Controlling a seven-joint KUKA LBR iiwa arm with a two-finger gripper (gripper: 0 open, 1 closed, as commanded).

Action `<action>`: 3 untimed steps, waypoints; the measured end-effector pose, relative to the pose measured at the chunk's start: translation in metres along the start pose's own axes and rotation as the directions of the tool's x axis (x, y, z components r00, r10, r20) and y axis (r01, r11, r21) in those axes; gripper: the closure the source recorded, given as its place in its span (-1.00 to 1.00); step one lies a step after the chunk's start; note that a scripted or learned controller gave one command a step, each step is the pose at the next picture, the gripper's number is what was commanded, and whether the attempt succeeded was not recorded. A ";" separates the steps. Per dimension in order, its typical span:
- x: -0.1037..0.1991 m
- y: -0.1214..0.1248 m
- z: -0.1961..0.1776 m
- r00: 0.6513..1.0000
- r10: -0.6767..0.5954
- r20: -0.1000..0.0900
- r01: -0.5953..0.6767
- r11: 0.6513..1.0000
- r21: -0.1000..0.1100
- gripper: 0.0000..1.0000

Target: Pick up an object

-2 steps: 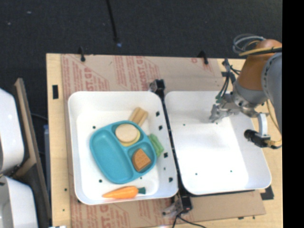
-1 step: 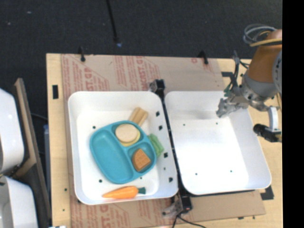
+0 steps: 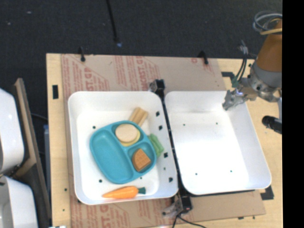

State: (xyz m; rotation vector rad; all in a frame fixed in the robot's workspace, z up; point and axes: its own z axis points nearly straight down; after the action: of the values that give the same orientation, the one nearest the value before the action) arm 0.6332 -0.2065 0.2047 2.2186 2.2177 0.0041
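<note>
The left bin (image 3: 78, 127) holds a blue divided tray (image 3: 111, 158) with a round cracker (image 3: 128, 133) and a brown biscuit (image 3: 141, 159) in its compartments. A tan wooden block (image 3: 138, 115) lies just behind the tray. A green piece (image 3: 157, 145) sits at the tray's right edge, and an orange carrot (image 3: 122, 192) lies along the bin's front. My gripper (image 3: 232, 100) hovers over the back right corner of the right bin (image 3: 237, 175), far from all these objects. Nothing shows between its fingers.
The arm's orange band (image 3: 270, 51) and grey wrist stand at the right edge, above the right bin's back corner. A black clamp (image 3: 158, 86) sits between the bins at the back. Cardboard covers the bench around both bins.
</note>
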 end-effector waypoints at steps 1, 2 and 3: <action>0.051 -0.013 -0.016 1.000 -0.004 -0.002 0.004 1.000 0.003 1.00; 0.101 -0.016 -0.014 1.000 -0.004 -0.002 0.004 1.000 0.004 1.00; 0.155 -0.028 -0.028 1.000 -0.004 -0.002 0.004 1.000 0.003 1.00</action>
State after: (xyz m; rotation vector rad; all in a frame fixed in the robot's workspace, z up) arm 0.6056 -0.0512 0.2319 2.2166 2.2255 0.0027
